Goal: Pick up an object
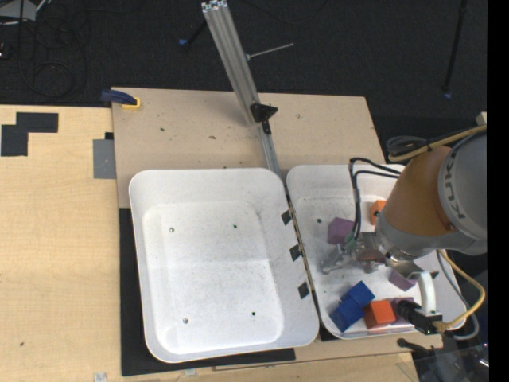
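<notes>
here the hand, its state unclear, hangs over blocky purple, blue and orange pieces.

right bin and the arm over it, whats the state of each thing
gripper: down in the right bin, nothing visibly held
purple block: loose, beside the gripper
blue block: lying near the front wall
orange block: lying beside the blue block
right bin: holds the blocks
</notes>
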{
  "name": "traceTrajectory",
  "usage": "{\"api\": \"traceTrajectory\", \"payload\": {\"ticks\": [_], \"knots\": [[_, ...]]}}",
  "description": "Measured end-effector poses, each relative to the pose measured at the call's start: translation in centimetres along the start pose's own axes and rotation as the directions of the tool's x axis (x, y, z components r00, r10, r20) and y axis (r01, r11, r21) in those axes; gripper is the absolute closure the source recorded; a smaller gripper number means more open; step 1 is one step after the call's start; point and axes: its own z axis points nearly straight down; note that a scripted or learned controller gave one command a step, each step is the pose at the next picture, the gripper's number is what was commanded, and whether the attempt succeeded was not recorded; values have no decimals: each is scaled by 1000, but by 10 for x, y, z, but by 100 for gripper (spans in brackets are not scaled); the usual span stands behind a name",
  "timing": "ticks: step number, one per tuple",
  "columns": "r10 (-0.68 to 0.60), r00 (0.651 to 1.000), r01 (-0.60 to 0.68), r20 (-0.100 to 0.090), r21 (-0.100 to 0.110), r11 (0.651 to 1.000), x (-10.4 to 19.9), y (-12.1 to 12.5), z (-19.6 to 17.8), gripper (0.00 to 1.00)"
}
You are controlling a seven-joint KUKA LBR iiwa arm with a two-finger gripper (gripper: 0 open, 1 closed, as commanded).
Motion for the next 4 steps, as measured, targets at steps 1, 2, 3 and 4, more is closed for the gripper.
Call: {"api": "traceTrajectory", "payload": {"ticks": [1,2,3,4], "knots": [[8,1000,-8,-2,1,1000,-1,0,-12,100],[-4,1000,4,1,-4,1000,-3,0,-75,100],[-2,1000,2,2,-5,1000,-4,1,-127,100],[-6,1000,6,-1,0,1000,48,5,-129,100]]}}
